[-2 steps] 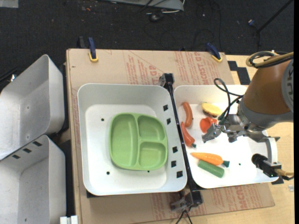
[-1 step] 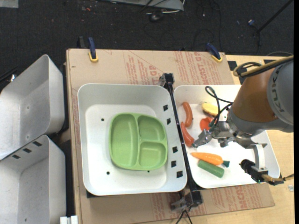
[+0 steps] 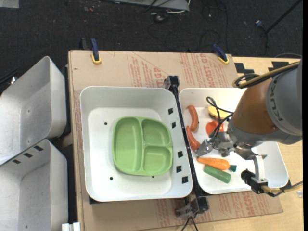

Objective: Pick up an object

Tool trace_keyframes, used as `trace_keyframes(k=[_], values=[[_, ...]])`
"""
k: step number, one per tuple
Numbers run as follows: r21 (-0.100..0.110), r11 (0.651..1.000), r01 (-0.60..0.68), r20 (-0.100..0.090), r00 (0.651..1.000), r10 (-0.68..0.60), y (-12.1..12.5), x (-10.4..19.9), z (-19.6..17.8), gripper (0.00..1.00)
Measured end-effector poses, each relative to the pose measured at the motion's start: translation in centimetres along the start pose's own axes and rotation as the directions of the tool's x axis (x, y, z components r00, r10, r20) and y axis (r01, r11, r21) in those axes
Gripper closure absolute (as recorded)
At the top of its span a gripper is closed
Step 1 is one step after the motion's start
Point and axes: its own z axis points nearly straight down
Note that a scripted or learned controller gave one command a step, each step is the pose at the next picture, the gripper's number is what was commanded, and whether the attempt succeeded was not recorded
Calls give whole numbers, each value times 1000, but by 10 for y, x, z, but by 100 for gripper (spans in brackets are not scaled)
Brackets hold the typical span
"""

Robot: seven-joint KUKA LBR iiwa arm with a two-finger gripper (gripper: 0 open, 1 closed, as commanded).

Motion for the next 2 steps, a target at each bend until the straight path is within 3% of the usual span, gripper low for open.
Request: trace_keyframes(k=[1, 2], values=[[-4, 1000, -1, 0, 1000, 1, 1, 0, -12, 100], [-8, 1000, 3, 2, 1000, -3, 6, 0, -55, 100]])
